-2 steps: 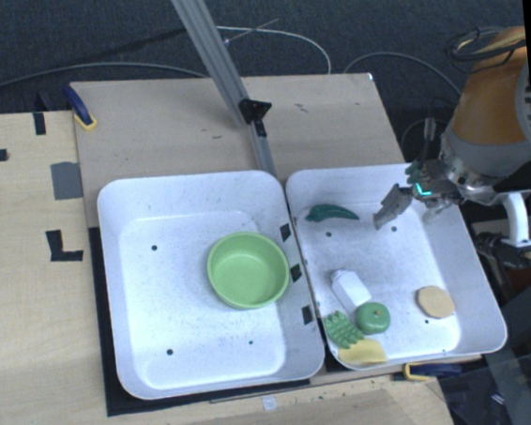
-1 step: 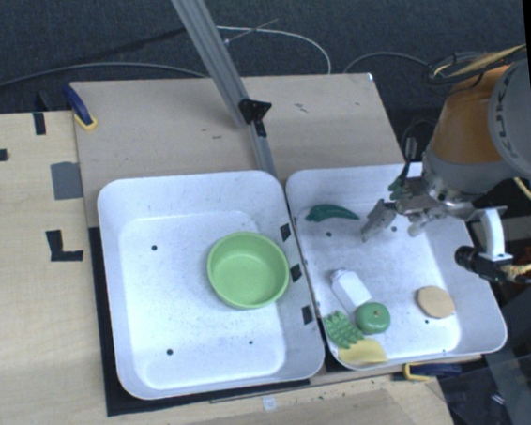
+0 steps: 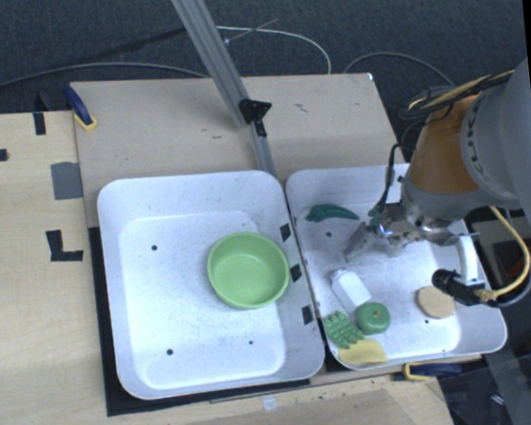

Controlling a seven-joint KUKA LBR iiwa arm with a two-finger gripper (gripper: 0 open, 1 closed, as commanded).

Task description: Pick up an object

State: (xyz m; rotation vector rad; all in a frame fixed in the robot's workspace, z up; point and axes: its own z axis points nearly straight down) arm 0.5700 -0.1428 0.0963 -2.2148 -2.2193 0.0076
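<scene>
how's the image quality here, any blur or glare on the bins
Camera view: soft and grainy overall, lighting even, no harsh glare on the white bins; the green bowl casts only a faint shadow; the gripper is slightly smeared, so its fingers are hard to resolve; small items near the right bin's front edge lack detail.

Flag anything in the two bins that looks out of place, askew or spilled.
Nothing looks spilled or damaged. The green bowl sits upright in the left bin. In the right bin, the white bottle lies on its side at a slant, and the small items crowd the front edge, the yellow piece right against the wall.
</scene>
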